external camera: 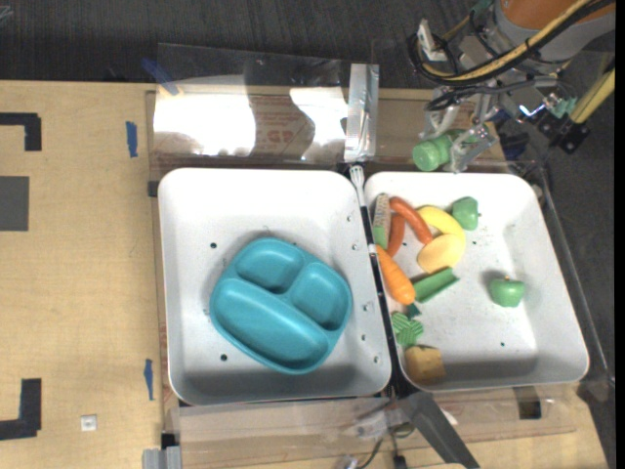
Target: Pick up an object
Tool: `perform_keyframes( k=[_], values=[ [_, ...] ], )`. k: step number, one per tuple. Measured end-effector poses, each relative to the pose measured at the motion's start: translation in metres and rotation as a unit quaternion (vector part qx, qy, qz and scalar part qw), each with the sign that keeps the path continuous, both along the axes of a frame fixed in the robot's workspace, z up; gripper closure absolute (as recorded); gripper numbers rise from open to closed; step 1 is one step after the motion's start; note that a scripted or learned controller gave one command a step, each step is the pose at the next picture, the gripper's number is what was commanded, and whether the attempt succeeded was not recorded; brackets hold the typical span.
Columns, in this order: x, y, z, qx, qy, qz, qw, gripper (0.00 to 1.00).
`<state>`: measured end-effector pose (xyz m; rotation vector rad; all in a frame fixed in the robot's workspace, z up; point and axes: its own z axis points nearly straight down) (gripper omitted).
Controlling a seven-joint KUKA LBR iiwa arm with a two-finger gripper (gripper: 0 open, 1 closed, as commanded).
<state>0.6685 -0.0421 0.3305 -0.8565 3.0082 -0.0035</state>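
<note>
One fixed camera looks slantwise down on both white bins (195, 189).

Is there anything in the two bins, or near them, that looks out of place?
Yes. A green toy sits at the gripper, above the far rim of the right bin, outside it, while the other toys are crowded against that bin's left wall. The teal tray lies askew.

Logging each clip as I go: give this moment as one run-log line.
gripper: above right bin's far rim, green toy at its tip | grasp: cannot tell | left bin: teal tray | right bin: toy food
</note>
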Motion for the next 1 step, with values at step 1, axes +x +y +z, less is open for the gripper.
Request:
perform_keyframes(
  k=[1],
  values=[
    [-0.0919, -0.0598, -0.0567, -0.0014, 0.006, 0.074, 0.9972, 1.0]
  ],
)
